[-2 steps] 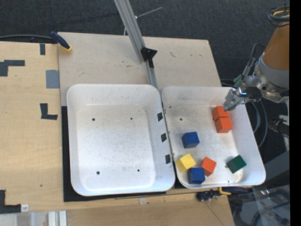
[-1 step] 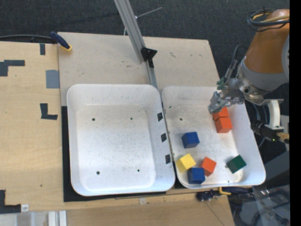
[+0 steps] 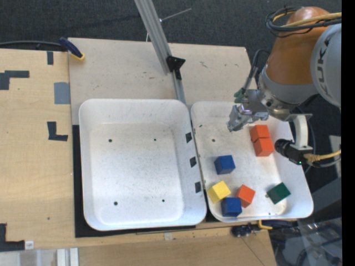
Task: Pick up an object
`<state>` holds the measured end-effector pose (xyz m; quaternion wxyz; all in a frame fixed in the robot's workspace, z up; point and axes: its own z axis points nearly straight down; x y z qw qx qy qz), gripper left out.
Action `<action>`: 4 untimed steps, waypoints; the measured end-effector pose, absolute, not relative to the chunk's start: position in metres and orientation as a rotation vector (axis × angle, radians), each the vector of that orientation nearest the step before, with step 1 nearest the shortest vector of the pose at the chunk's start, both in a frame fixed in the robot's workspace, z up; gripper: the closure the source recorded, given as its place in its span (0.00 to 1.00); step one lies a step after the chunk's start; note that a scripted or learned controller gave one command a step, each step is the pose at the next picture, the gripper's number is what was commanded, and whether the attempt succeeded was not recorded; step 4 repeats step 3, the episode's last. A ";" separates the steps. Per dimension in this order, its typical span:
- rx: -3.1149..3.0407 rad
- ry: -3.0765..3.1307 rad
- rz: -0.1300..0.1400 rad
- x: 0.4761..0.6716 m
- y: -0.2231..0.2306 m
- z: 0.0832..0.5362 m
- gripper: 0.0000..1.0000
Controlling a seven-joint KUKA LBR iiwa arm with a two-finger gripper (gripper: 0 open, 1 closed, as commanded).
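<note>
Pale wood makes up the surface (image 3: 33,165), which carries two shallow white bins side by side, with dark carpet beyond its far edge. Above the right bin (image 3: 297,206) the grey arm (image 3: 299,54), orange-banded above the wrist, reaches in, and its jaws (image 3: 237,121) hang near the bin's far end, pointing down toward the white floor. Whether the jaws are released or clenched cannot be told from this slant; nothing is visible between them.

Just to the right of the jaws, and slightly nearer the camera, lies an orange-red oblong block (image 3: 261,140), close but apart from them. Nearer the camera and a little left of the jaws sits a blue cube (image 3: 224,164). Farther toward the camera a yellow cube (image 3: 219,190), a second blue cube (image 3: 232,206) and a small orange cube (image 3: 246,194) cluster together near the bin's front rim. A dark green cube (image 3: 278,193) rests to the right of that cluster, well apart from the jaws.

Left of the jaws, across the shared rims, is the left bin (image 3: 89,115). Behind the jaws a slanted metal rail (image 3: 152,21) crosses the surface toward the bins.
</note>
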<state>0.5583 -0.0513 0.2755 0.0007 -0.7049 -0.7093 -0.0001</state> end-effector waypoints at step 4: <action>-2.214 -2.225 0.006 0.567 0.088 0.244 1.00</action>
